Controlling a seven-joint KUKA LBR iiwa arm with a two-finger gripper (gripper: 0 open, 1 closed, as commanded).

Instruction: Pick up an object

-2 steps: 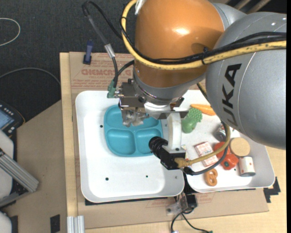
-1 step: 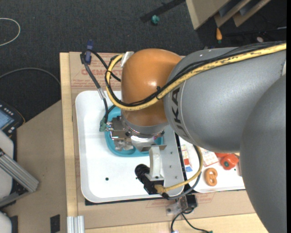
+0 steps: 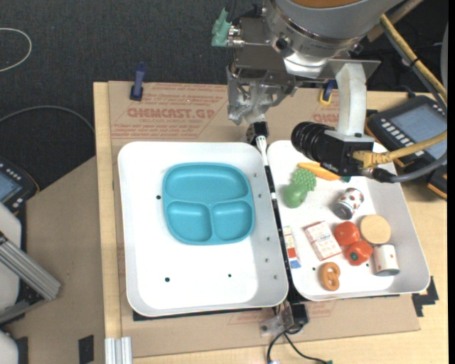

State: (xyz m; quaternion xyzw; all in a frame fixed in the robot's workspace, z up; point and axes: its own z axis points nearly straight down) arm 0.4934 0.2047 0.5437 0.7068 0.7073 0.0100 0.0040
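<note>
Two white bins side by side. Left bin (image 3: pixel 142 213) carries blue divided tray (image 3: pixel 208 202), flat, near middle. Gripper (image 3: pixel 249 106) hangs above bench behind bins, near their shared edge; finger spread hard to tell. Right bin (image 3: pixel 412 242) crowded: green broccoli (image 3: pixel 300 186), orange carrot (image 3: pixel 318 170), tomato (image 3: pixel 348 234), pretzel (image 3: pixel 329 275), small carton (image 3: pixel 321 239).

the arm (image 3: pixel 320 21) enters at the top of the view, its broad grey wrist with an orange band at the frame's edge. below the wrist hangs the gripper (image 3: pixel 245 106), metal, pointing down; its finger state is unclear.
</note>
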